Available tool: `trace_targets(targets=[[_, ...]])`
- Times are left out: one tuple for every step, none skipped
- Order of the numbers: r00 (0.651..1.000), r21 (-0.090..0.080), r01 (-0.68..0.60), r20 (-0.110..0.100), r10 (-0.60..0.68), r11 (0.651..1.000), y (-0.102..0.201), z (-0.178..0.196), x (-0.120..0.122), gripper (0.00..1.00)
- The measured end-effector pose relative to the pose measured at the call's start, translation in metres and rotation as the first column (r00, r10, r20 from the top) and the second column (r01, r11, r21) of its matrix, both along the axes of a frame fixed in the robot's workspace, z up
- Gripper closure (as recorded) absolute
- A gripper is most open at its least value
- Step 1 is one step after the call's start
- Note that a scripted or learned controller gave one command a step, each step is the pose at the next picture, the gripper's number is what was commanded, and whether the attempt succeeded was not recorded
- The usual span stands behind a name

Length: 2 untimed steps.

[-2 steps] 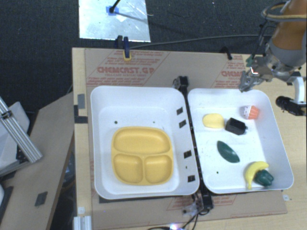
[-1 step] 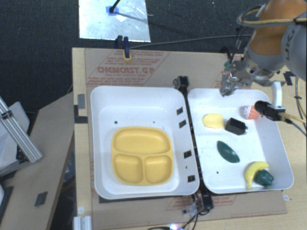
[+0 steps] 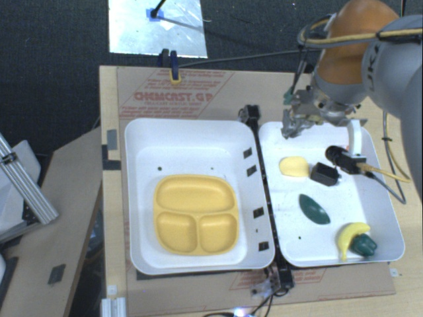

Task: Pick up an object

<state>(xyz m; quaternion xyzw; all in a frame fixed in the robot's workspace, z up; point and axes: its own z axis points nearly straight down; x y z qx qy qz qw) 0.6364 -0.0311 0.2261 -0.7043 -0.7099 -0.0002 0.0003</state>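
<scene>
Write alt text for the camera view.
The gripper hovers over the back of the right bin, which holds a pale yellow lump, a dark green oval and a banana. The left bin holds a yellow divided tray.

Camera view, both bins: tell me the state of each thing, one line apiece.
gripper: over the right bin's far end, clear of the objects.
yellow tray: flat, open side up, in the left bin.
pale yellow lump: lying in the right bin.
black block: lying beside the lump.
dark green leaf shape: lying flat, alone.
banana: lying against the teal piece.
teal piece: at the near right corner.
</scene>
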Motion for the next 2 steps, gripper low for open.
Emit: trace_targets(targets=[[1.0, 0.001, -0.001, -0.001, 0.001, 1.0, 0.047, -0.006, -0.014, 1.0], [1.0, 0.001, -0.001, 0.0, 0.001, 1.0, 0.101, -0.014, -0.022, 1.0]])
